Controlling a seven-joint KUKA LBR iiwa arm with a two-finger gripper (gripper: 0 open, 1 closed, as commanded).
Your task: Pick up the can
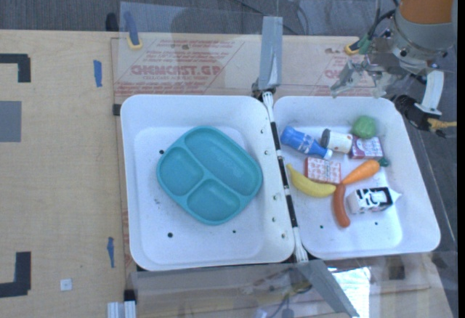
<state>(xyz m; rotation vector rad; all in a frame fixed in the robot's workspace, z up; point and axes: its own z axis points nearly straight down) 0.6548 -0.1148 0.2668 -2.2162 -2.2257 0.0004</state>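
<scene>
Plainly, the can (301,141) lies on its side in the right bin (420,233), near that bin's far-left corner, its length slanting toward the carrot. It looks like a small blue cylinder, probably light and stiff, with a smooth round wall that could roll or slip under a careless pinch. The best hold, I judge, is across its middle, squeezing the curved sides at right angles to its axis. Just beside the can on its right lies a small white bottle (336,139), and below the can sit a red-and-white packet (322,169) and a banana (309,184), so room for the fingers is tight on those sides. The tool (361,77) hangs above the right bin's far rim, well apart from the can, up and to the can's right. It grips nothing; how wide it stands I cannot tell.
</scene>
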